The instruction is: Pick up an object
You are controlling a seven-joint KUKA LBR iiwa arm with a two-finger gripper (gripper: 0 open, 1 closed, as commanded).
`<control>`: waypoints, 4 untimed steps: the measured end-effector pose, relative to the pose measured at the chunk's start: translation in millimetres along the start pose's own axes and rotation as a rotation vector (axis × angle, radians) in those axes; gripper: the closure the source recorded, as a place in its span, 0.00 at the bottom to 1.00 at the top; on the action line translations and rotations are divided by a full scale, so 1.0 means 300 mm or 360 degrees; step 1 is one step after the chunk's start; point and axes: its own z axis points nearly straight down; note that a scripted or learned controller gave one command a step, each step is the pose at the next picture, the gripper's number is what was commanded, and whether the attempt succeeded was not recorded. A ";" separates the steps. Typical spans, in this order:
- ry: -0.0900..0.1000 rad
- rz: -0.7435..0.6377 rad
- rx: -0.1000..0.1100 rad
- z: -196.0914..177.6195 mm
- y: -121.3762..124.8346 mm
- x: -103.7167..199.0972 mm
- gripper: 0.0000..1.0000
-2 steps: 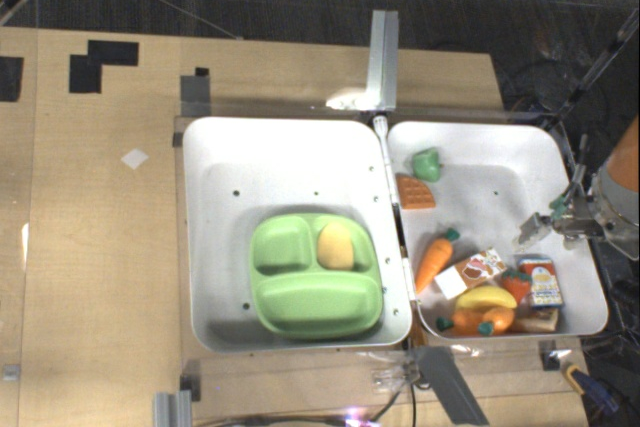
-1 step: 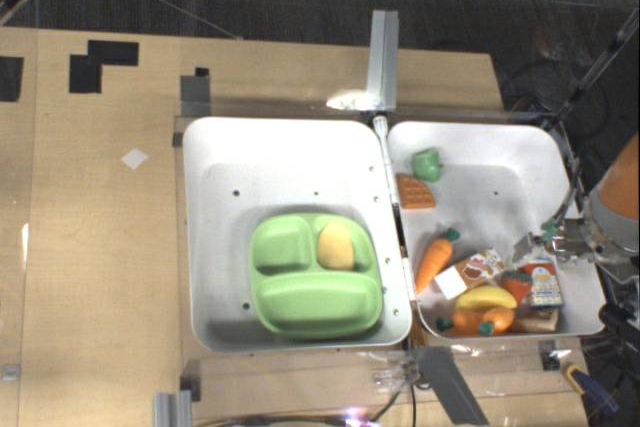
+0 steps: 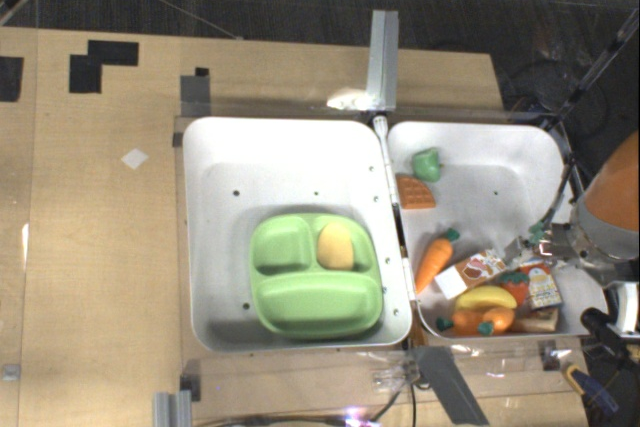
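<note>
The right bin (image 3: 500, 150) holds several toy foods. A green pepper-like piece (image 3: 427, 164) lies near its far left, with an orange waffle-like square (image 3: 415, 192) just below it. A carrot (image 3: 433, 261) lies aslant by the left wall. In the near corner a banana (image 3: 487, 297), small printed boxes (image 3: 541, 287) and orange pieces (image 3: 483, 319) are piled together. My gripper (image 3: 541, 243) hangs low at the bin's right side, just above that pile, with the arm's orange band (image 3: 615, 187) behind it. I see nothing held in it.
The left bin (image 3: 225, 215) bears a green divided plate (image 3: 315, 300) with a yellow rounded fruit (image 3: 336, 245) in its upper right compartment. A metal post (image 3: 383, 60) stands behind the divider between the bins. Wooden bench top (image 3: 90, 245) stretches out to the left.
</note>
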 end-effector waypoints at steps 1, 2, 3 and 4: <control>-0.0015 -0.0107 -0.0012 -0.002 0.001 0.006 0.00; -0.0008 -0.0149 -0.0010 -0.001 0.005 -0.002 0.00; -0.0016 -0.0134 -0.0021 -0.004 -0.005 0.163 0.00; -0.0003 -0.0149 -0.0013 -0.001 -0.001 0.108 0.00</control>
